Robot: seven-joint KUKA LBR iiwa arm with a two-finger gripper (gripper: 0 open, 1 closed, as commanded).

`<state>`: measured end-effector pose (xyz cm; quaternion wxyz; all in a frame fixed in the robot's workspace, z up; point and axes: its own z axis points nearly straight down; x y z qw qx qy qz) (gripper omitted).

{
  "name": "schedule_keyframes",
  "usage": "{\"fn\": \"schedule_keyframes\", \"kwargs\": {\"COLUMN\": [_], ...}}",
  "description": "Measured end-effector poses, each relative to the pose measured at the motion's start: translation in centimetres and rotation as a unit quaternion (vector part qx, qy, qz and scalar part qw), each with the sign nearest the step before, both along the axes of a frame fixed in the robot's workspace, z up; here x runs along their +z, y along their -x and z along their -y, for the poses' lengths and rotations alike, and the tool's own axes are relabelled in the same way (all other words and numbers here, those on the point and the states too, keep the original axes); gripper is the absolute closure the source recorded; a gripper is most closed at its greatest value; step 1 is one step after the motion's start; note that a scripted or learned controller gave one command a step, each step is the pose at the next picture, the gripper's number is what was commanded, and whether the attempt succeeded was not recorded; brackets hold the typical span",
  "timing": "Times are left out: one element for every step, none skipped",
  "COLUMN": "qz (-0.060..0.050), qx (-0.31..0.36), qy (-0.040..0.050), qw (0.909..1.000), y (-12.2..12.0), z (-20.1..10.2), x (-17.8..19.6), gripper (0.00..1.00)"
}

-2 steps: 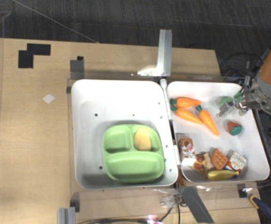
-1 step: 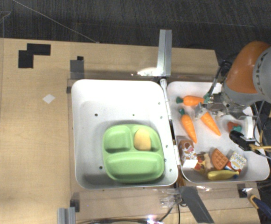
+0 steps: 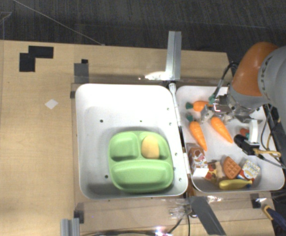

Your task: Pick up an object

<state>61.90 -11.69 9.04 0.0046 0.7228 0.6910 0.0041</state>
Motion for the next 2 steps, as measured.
{"fn": "schedule_keyframes", "kwargs": {"qz": [0.005,-0.003], "qx": [0.003,0.032], "qy": [-0.0013,-0.0008], "qw": [1.0000,0.9995], "y": [-0.4,-2.6], "z": [-0.3,-10.1], "x": [1.4,9.6], "gripper": [1.00,1.00]}}
